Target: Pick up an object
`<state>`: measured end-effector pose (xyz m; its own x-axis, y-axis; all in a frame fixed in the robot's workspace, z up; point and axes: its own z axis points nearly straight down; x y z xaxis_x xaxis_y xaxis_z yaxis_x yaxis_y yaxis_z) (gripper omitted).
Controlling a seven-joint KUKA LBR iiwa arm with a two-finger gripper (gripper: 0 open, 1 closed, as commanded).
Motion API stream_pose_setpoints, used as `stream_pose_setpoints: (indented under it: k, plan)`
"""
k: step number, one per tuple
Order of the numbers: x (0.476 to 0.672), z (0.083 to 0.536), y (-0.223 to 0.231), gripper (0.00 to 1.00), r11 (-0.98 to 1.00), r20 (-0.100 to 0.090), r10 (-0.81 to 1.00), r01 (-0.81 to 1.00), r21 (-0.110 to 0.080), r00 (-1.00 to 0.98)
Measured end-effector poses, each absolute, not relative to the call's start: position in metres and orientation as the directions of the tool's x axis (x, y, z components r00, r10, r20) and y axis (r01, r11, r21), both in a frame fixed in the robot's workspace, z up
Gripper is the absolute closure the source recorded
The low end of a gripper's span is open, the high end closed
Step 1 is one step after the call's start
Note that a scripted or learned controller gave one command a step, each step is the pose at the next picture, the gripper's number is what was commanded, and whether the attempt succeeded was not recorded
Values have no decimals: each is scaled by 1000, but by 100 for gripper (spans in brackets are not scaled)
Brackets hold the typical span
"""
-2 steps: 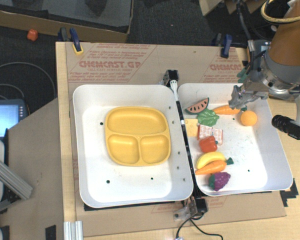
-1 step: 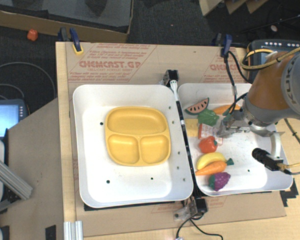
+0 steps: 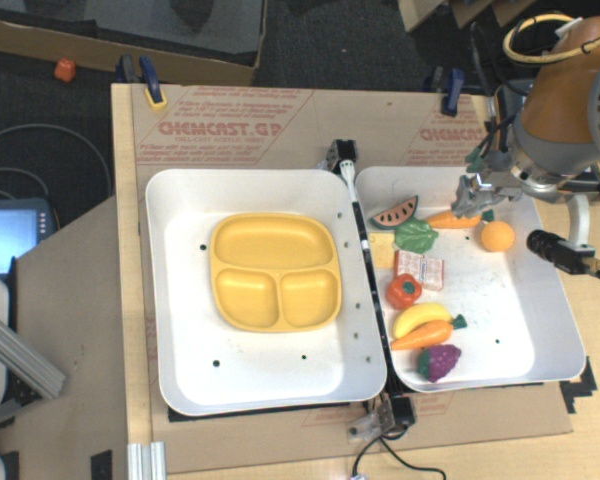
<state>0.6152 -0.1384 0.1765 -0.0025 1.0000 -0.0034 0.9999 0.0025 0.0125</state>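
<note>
1. A cluster of toy foods lies in the right-hand white bin [image 3: 540,353], mostly along its left side, near the wall it shares with the other bin.
2. At the top of the cluster sit a watermelon slice [image 3: 395,211], a green leafy piece [image 3: 415,235] and a long carrot [image 3: 453,222] pointing right.
3. An orange ball-shaped fruit [image 3: 497,236] sits just right of that carrot.
4. Below them are a red-and-white packet [image 3: 420,269] and a tomato [image 3: 403,290].
5. Further down lie a banana [image 3: 421,318], a second carrot [image 3: 422,335] and a purple grape bunch [image 3: 438,361].
6. The gripper [image 3: 470,200] hangs over the top of this bin, right above the long carrot's right end; whether it is open, closed or holding anything cannot be told.
7. The grey arm with its orange band [image 3: 570,98] enters from the upper right.
8. The left-hand white bin [image 3: 175,298] holds a yellow divided plate [image 3: 275,271] with three compartments.
</note>
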Motion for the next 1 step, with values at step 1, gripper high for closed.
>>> stream_pose_setpoints:
  k: [1]
  plan:
    - [511, 298, -129, 100, -2, -1, 1000, 1000, 7, 2]
